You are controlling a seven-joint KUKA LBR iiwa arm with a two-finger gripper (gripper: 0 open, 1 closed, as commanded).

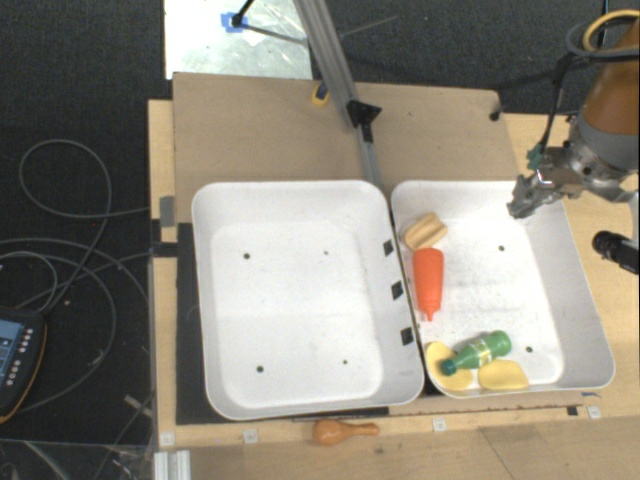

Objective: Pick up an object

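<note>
The arm enters from the right edge of the camera view, with its orange band high on the right and the gripper positioned over the upper right corner of the right bin. The fingertips point down and to the left, toward the bin floor, and nothing is visible between them. The fingers appear close together, but they are small and dark at this distance, so whether they are closed or parted cannot be told. All candidate objects lie along the left side and lower edge of the right bin, well apart from the gripper. A tan block sits near the upper left of that bin, just beside the divider between the bins. Directly below it lies an orange carrot-shaped object, lengthwise along the divider. In the lower left corner a green bottle lies on its side, resting across a yellow piece on its left and touching a second yellow piece on its right. The left bin stands alongside. A small orange-brown object lies on the bench in front of the bins, outside both.
</note>
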